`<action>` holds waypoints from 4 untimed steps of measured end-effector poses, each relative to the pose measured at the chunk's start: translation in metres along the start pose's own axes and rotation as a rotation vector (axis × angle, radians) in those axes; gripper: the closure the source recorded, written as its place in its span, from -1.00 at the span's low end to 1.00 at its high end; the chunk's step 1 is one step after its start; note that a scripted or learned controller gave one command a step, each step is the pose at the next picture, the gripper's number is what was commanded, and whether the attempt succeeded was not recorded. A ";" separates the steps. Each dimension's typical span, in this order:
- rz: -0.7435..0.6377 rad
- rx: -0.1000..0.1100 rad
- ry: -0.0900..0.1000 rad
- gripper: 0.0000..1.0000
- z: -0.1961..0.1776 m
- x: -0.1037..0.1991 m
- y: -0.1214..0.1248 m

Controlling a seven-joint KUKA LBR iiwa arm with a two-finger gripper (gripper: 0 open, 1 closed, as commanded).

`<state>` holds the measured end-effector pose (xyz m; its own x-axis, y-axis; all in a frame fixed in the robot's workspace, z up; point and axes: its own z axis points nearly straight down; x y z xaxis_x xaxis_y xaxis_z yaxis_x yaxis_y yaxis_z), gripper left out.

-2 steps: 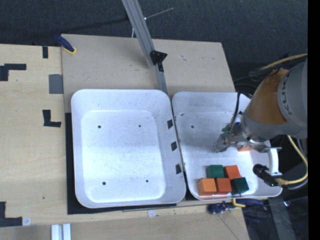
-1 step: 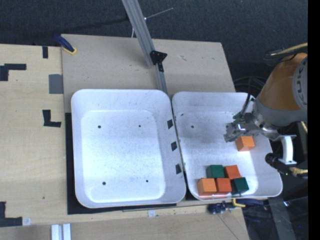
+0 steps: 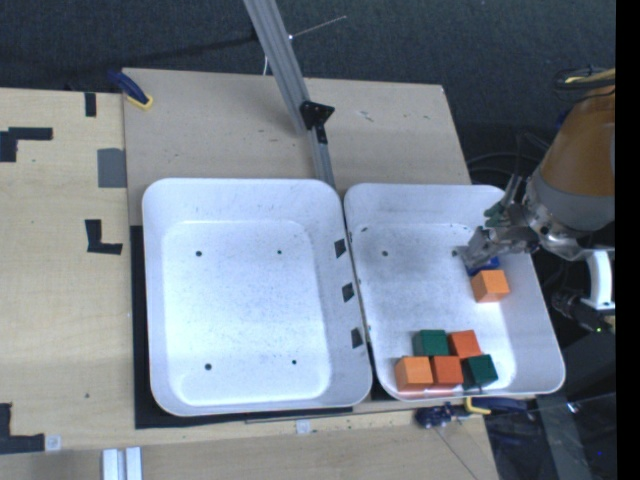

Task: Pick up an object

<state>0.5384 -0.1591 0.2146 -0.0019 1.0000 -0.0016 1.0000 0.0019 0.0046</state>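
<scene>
Left white bin (image 3: 170, 218): nothing noted inside. Right white bin (image 3: 400, 203): near its front edge a cluster of five blocks, touching — orange block (image 3: 413, 371), green block (image 3: 432, 342), orange block (image 3: 447, 369), orange block (image 3: 466, 344), dark green block (image 3: 481, 370). Farther back, a lone orange block (image 3: 490, 285) beside a blue block (image 3: 487, 264). Gripper (image 3: 478, 253) directly over the blue block; finger state cannot be told.

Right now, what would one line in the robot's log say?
gripper: over right bin, by blue block | orange block: lying loose | corner cluster: untouched | pick: not done
</scene>
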 end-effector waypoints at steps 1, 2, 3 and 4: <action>-0.006 0.004 0.003 1.00 -0.013 0.056 0.010; -0.004 0.007 0.003 1.00 -0.009 0.100 0.010; -0.006 0.007 0.003 1.00 -0.002 0.160 0.014; -0.005 0.007 0.003 1.00 0.004 0.210 0.019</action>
